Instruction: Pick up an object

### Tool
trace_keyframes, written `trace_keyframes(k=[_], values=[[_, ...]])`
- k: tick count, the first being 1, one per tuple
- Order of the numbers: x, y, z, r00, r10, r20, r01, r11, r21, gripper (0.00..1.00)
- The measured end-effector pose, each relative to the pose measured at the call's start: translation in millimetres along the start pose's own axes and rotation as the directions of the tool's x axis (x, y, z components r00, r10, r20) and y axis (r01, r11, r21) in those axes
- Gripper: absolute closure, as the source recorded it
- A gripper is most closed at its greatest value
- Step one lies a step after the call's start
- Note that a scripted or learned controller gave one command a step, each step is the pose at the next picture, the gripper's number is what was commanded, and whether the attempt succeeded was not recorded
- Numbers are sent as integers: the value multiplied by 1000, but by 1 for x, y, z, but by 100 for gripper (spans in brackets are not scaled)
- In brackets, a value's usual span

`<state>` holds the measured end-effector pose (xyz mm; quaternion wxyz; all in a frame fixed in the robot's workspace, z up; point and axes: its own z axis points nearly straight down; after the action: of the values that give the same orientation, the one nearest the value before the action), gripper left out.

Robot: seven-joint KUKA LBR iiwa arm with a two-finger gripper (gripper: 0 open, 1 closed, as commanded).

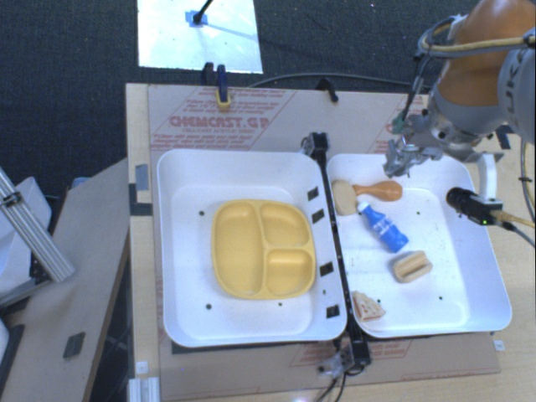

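Fig. 1 | I am hovering the gripper [400, 167], finger state untellable, at the right bin [490, 296] far edge | wooden spoon [368, 193]: light, stiff; gripping its handle.

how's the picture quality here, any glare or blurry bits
Camera view: lighting is even and soft, with faint shadows under the yellow divided plastic plate and blue bottle; the shallow white bins look bright but keep their detail; the pale sheet on the dark floor is nearly washed out; the tool looks slightly soft.
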<state>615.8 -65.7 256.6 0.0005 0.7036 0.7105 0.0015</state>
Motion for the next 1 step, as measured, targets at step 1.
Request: trace_keyframes(k=[1], values=[[61, -5, 6, 1000, 0, 0, 0, 1000, 1, 100]])
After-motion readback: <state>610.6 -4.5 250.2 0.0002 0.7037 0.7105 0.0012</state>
